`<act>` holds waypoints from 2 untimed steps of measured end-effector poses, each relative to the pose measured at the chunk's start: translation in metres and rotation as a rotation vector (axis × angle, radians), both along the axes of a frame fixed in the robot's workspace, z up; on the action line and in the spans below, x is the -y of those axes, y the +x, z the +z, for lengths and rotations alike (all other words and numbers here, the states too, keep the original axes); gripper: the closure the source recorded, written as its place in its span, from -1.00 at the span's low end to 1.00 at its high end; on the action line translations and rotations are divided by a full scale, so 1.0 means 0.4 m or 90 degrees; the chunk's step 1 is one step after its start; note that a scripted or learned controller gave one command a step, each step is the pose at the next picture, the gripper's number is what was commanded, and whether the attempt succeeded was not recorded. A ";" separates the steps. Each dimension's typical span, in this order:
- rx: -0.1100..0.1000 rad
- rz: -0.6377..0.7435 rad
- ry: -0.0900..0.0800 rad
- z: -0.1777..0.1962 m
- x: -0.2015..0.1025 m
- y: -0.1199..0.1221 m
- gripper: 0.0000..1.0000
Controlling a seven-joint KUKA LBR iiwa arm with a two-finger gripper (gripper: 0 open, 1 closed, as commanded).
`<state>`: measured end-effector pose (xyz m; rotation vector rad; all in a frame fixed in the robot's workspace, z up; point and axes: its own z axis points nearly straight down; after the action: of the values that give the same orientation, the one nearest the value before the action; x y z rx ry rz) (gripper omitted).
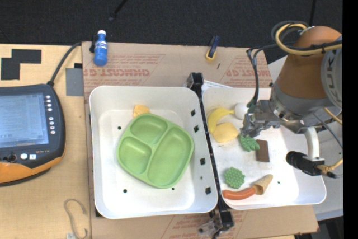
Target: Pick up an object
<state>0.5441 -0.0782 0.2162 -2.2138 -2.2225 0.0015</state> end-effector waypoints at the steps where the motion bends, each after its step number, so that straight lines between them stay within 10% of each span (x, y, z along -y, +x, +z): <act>1: 0.002 0.001 0.000 0.055 -0.126 0.003 1.00; 2: -0.001 -0.002 -0.001 0.024 -0.141 0.015 1.00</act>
<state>0.5502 -0.0217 0.2256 -2.2178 -2.2193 0.0055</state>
